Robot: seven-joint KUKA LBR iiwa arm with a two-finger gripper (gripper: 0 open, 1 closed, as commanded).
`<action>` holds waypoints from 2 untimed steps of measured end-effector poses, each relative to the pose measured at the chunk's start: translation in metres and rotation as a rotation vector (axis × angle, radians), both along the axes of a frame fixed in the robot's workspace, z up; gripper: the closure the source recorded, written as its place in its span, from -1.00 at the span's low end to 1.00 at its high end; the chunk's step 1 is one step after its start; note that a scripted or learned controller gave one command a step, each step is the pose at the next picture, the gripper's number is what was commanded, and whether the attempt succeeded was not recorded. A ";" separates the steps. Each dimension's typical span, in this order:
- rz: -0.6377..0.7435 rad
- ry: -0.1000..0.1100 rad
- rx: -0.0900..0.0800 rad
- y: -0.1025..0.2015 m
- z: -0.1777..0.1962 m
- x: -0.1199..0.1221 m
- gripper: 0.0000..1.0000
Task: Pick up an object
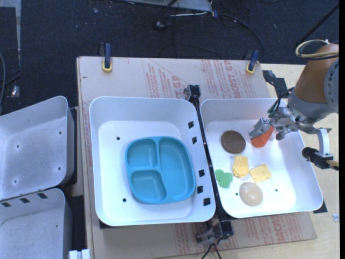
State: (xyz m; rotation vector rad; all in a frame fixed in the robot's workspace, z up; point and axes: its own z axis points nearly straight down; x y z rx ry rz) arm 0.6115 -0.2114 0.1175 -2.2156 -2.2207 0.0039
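The orange piece (262, 139) sits up near the far side of the right bin (307, 198), and the gripper (263, 129) is right on top of it. A grey finger (259, 128) lies against the piece on its left, and the orange shows just below and to the right of that finger, but I can't make out from here whether the piece is actually pinched between the two fingers or merely touched. How wide the fingers stand is just as hard to judge, since the wrist and its fittings crowd that spot.

Just left of the orange piece lies a brown disc (233, 141), flat on the bin floor and close beside the gripper. Nearer the front there is a small cluster: a yellow piece (240, 166), a second yellow square (260, 172) just to its right, tilted a little, a green piece (223, 178) near the bin's left wall, and a pale tan round (250, 193) nearest the front edge. None of these touch the gripper.

The arm (315, 93) comes in from the right over the bin's far corner, its orange band showing above the grey wrist.

The left bin (108, 123) sits tight against the right one and holds a blue tray (159, 169) with three compartments, set at a slight angle. Both bins rest on a board (151, 77) held by two yellow clamps (107, 65) at its far edge.
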 end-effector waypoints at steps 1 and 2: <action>0.000 -0.004 -0.002 0.001 -0.027 0.000 -1.00; 0.001 -0.007 -0.003 0.001 -0.015 0.001 1.00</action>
